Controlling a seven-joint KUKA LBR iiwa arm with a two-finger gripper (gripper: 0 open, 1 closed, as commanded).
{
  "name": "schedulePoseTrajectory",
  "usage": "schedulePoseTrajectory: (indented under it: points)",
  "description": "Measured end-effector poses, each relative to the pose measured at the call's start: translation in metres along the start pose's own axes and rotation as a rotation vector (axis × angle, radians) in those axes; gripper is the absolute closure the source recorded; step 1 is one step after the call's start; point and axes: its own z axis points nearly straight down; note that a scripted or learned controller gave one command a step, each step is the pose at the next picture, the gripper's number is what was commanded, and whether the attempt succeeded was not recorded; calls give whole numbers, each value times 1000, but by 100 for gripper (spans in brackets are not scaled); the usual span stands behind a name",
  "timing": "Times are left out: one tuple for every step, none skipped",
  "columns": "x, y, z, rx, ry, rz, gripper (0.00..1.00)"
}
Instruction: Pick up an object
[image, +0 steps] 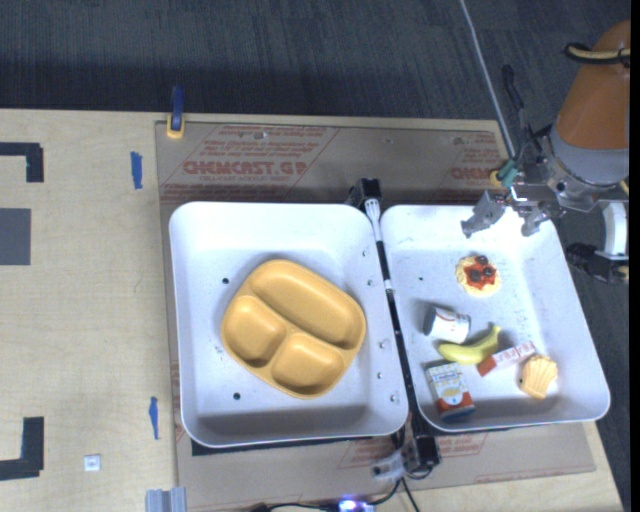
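**Arm Poised Over Crowded Bin, Nothing Yet in Its Grasp**

Cables and a dark connector (408, 462) sit at the front edge of the desk, nearest your viewpoint, just below the seam where the two white bins meet. Behind them, the left bin (200, 240) carries a single yellow compartment tray (292, 327), lying a little askew and taking up most of the floor. You would judge it a poor target: broad, smooth and with little for two fingers to close on.

Look to the right bin (575, 330) for the likelier picks. Its small items cluster toward the front: a small carton (449, 389) near the front wall, a banana (470, 347) just behind it, a grey-and-white cup (444, 322) on its side next to the banana, a red-and-white packet (504, 357) and a yellow shell-shaped piece (539, 376) toward the right. A round pastry toy with dark berries (479, 274) lies apart from the rest, further back, with bare floor around it, and that should make it the easiest to take cleanly.

Your gripper (508, 212) hangs over the back of the right bin, near its rear wall, beyond the pastry toy and well away from the front cluster. The jaws stand apart, splayed, with nothing between them. The arm (597, 110) reaches in from the right, its orange band high above the wrist and the wrist angled down and inward toward the bin. Judged from this, the pick is not yet begun; a descent toward the pastry toy looks the shortest route.
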Motion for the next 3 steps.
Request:
schedulePoseTrajectory:
  points:
    - [16,-47,134,-2,-1,1,0]
    - [27,-112,134,-2,0,1,0]
    - [26,-110,123,-10,-3,3,100]
